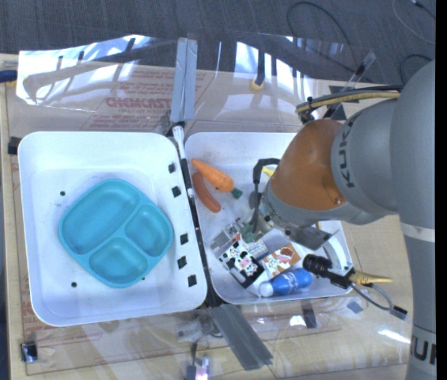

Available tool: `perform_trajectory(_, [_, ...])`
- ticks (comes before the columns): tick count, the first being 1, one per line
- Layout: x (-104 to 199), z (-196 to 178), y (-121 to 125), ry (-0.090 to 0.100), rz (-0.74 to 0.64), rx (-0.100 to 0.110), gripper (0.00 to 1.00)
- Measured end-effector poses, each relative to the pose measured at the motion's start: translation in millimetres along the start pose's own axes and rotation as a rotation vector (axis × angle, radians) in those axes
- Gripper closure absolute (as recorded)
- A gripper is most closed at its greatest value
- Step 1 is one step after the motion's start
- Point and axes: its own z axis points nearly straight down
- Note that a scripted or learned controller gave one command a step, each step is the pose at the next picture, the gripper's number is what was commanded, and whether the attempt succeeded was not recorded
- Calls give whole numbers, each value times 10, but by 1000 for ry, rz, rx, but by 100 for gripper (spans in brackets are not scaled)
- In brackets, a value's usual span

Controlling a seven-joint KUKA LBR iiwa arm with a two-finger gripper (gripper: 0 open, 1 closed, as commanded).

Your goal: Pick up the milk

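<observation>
The milk [240,262] is a small carton with black-and-white cow patches. It lies on its side near the front of the right bin [207,283]. My gripper [242,231] hangs low just behind the carton, close to its upper edge. I cannot tell whether they touch. The grey arm with its orange band [310,172] covers the middle and right of that bin.
An orange carrot [214,176] and a red sausage [206,193] lie at the right bin's back left. A blue bottle [289,283] and a brown-orange packet [283,258] sit right of the milk. The left bin [41,157] holds a blue divided plate [115,232].
</observation>
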Motion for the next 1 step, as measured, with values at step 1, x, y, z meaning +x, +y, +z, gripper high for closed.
perform_trajectory(1, [206,-16,-206,-15,-182,-11,0])
